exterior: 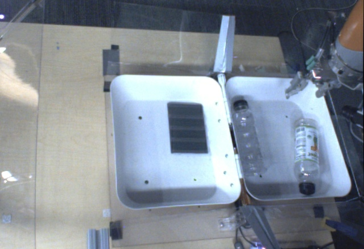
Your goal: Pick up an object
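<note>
There are two white bins on the wooden bench point(68, 128), side by side, and three loose things inside them in total: two plastic bottles and one dark pad.

The left bin point(128, 185) holds one thing only, a dark ribbed rectangular pad point(187, 128). It lies flat near the middle of the bin floor, apart from all walls.

The right bin point(335, 185) holds the two bottles. The clear bottle point(248, 137) has no label I can see and lies along the left wall of this bin, with its dark cap toward the far side. The labelled bottle point(306, 148) lies near the right wall, with its dark cap toward the near side. The two bottles are well apart, with bare bin floor between them, and they lie nearly parallel.

There is one arm, coming from the right. Its gripper point(307, 87) is above the far right corner of the right bin. The two fingers stand apart and nothing is between them. Neither bottle touches the gripper; the labelled bottle is the nearer one
</note>
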Robot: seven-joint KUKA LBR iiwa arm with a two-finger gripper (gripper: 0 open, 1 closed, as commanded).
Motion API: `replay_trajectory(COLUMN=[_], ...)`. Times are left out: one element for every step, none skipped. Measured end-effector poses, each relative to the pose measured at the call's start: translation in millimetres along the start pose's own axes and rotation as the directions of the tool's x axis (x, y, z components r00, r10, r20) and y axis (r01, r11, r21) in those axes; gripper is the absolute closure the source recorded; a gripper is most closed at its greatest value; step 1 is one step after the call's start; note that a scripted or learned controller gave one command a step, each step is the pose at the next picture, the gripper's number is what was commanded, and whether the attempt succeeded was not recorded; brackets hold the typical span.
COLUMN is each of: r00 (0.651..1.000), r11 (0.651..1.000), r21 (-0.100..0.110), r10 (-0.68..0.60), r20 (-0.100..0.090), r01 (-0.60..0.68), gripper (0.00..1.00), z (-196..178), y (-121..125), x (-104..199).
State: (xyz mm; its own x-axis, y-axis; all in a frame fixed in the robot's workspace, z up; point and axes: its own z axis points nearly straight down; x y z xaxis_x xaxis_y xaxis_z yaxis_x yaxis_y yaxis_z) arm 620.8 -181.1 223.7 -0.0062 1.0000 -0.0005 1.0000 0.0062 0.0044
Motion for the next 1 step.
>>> replay_trajectory(r00=[0.997], r11=[0.997], r21=[-0.001], r10=[0.074], r20=[0.000], r01=[-0.074], gripper=[0.00], z=[4.6], y=[-1.7], x=[6.9])
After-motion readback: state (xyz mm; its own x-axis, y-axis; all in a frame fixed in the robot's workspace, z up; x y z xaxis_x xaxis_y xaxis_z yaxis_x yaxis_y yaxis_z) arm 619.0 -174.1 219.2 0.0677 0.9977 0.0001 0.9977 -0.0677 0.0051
